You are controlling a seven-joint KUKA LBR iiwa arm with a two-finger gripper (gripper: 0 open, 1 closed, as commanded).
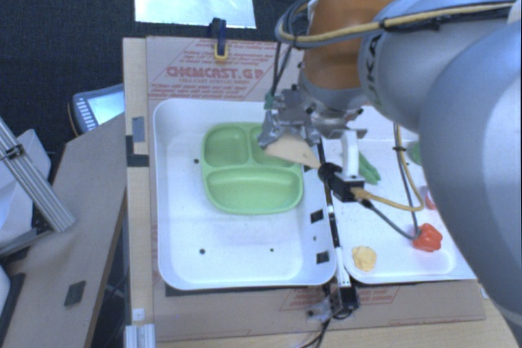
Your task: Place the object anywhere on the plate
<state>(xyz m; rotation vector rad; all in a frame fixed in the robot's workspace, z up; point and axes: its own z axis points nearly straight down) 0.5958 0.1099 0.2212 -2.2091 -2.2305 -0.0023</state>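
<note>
A light green plate (245, 191) with three compartments lies in the left white bin (179, 248). My gripper (287, 136) hangs over the plate's right rim, shut on a pale tan wedge-shaped object (292, 151). The wedge sticks out below the fingers, above the plate's upper right compartment and the divider between the bins. The arm's orange band (347, 20) and grey body cover much of the right bin.
In the right bin (400, 265) lie a red-orange toy (426, 238), a small yellow piece (364, 258) and a green item (369, 169) partly hidden by the arm. A cable loops across that bin. Cardboard lies under both bins.
</note>
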